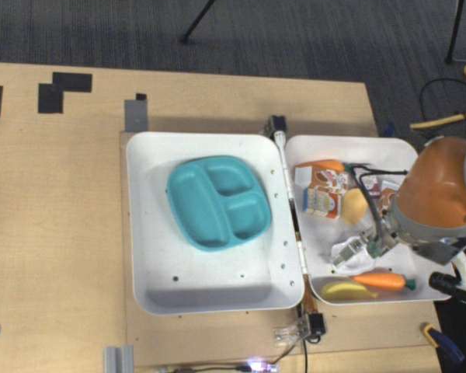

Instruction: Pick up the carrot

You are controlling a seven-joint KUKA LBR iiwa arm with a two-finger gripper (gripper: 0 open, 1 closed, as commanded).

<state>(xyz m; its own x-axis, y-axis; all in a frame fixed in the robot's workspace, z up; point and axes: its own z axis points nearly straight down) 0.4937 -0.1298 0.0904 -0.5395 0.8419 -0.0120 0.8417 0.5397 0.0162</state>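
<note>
The orange carrot [380, 280] with a green stem end lies flat near the front wall of the right bin [400, 148], its tip pointing left. My gripper [356, 249] hangs low in that bin, just above and to the left of the carrot and apart from it. Nothing is visibly held. The arm's orange band [439, 186] covers the bin's right side and hides what lies under it.
A yellow banana [348, 291] lies against the carrot's left end. Behind the gripper sit a yellow lemon-like fruit [356, 206] and a small carton [323, 189]. The left bin [151, 231] holds a teal divided plate [217, 200].
</note>
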